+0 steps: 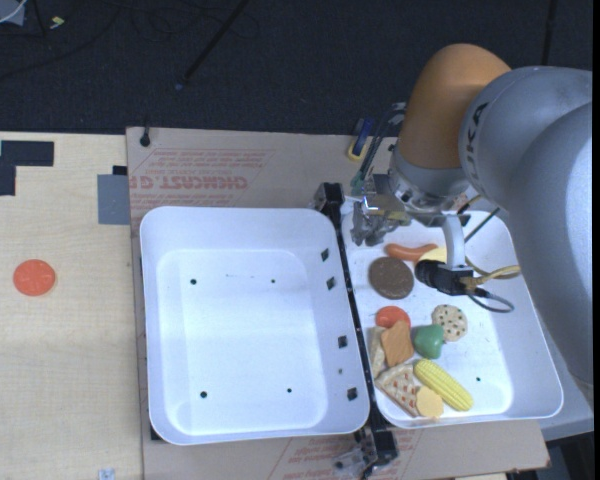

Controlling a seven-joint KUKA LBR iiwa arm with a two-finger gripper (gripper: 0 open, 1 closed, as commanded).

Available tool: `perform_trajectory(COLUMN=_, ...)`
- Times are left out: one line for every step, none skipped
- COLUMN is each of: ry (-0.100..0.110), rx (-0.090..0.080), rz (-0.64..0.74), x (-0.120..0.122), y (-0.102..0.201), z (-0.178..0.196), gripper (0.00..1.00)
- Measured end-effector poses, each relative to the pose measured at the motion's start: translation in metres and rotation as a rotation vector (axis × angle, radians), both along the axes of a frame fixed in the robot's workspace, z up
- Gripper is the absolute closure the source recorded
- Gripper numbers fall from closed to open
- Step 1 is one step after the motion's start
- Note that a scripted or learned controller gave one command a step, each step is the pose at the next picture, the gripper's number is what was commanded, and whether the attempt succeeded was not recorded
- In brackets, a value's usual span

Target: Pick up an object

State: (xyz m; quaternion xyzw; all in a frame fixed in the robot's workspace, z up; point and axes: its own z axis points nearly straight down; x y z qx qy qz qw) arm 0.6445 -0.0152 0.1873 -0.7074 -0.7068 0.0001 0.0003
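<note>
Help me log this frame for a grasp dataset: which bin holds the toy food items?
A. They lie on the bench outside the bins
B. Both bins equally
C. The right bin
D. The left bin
C. The corn cob, the brown disc and the speckled cookie all lie in the right bin, under the arm's end effector; the left bin shows just its white floor.

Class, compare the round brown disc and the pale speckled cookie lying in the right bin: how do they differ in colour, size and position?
The round brown disc is dark, plain brown; the pale speckled cookie is cream with dark dots. The disc looks larger than the cookie. The disc lies farther up the right white bin, near the gripper; the cookie lies lower and farther right, beside a green toy. Both are round, flat and lying loose in the same bin.
</note>
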Motion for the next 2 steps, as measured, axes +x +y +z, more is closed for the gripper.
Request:
perform_trajectory(ry=0.007, rx=-0.004, rz=-0.007, x=-0.003, y=-0.097, z=-0.058, gripper=1.00)
perform_trajectory(ry=-0.005, rx=0.007, rz=0.013, x=0.001, y=0.043, z=0.004, gripper=1.00)
